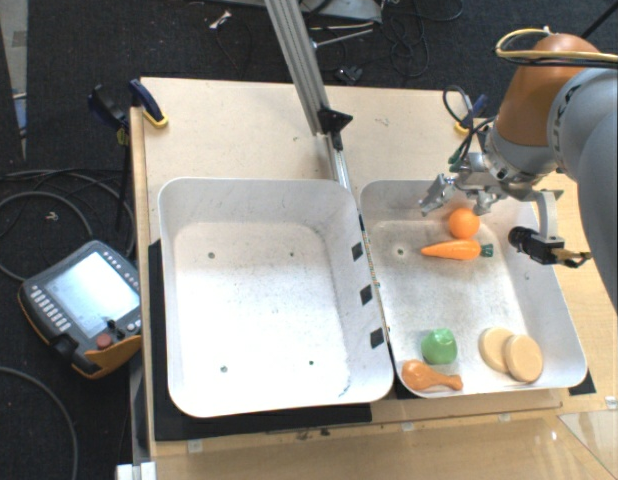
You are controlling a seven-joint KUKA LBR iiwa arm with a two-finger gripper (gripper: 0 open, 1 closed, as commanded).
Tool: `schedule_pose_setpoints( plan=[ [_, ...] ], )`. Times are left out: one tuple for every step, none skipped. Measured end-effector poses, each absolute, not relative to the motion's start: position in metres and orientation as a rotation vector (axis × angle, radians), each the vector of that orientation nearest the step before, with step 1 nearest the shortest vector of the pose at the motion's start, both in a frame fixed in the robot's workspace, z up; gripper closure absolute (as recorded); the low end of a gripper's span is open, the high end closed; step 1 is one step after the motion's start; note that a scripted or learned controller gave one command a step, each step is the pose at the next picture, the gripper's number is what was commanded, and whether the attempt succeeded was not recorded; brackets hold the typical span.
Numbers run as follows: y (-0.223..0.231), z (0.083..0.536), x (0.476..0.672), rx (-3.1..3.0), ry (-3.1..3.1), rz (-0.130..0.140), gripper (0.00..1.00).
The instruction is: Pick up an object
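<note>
Orange and glossy, a plastic carrot (451, 251) lies in the right-hand white bin (549, 313), long axis running left-right, pointed tip leftward, green cap to the right. A round orange ball (464, 224) sits just above it, between the spread, empty fingers of the gripper (457, 200). Near the front rim lie a green ball (439, 346), a tan gourd-shaped toy (430, 376) and two beige discs (512, 354).

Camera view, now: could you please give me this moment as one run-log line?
gripper above orange ball, right bin far end | fingers spread, nothing between | carrot beside ball | nothing lifted
</note>
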State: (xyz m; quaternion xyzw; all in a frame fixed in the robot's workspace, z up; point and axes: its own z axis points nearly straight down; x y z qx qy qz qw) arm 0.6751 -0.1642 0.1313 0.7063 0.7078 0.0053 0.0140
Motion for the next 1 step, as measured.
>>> schedule_pose_setpoints(
  plan=[
    [-0.1635,0.1403,0.6757,2.196,2.206,0.018,1.00]
  ],
)
